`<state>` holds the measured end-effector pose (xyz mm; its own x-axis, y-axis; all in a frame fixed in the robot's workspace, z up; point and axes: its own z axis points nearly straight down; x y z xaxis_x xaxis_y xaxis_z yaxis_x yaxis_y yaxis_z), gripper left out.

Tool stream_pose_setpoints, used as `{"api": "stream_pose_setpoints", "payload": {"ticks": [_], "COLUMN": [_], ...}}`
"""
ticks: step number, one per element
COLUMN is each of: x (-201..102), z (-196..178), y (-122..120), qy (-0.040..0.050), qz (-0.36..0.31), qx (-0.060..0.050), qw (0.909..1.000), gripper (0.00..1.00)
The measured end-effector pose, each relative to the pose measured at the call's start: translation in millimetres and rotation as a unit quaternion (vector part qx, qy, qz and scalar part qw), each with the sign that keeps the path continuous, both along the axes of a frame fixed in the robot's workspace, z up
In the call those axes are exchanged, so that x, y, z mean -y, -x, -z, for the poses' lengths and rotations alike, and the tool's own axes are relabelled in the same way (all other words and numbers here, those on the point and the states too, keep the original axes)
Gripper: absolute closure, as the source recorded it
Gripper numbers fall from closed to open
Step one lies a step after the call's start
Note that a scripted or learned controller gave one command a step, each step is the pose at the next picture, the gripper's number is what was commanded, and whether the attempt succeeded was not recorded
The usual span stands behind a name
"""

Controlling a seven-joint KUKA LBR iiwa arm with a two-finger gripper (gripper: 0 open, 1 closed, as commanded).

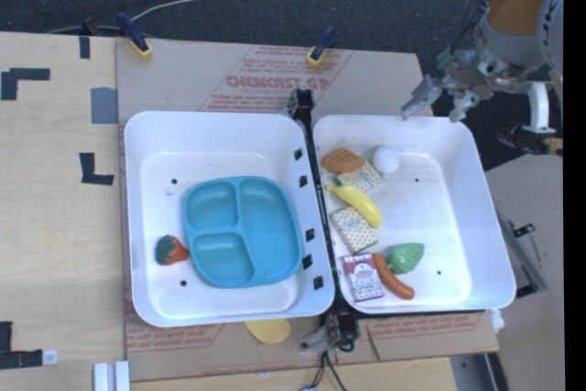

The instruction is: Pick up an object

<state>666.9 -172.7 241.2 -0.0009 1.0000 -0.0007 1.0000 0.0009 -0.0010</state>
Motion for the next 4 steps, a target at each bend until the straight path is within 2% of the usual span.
{"api": "stream_pose_setpoints", "payload": {"ticks": [1, 2, 3, 4], "x": [-59, -78, -72, -72], "z": [60, 155, 156, 148], "y": [42, 50, 11, 14], "qy": [-0.001, -0.0003, -0.0052, -0.0055], "qz": [-0.001, 0.0, -0.001, -0.002], "qx": [-0.001, 0.001, -0.018, -0.025], "qw": [1.0, 1.0, 0.9998, 0.9997], "gripper": [0.0, 0.0, 0.0, 1.0]}}
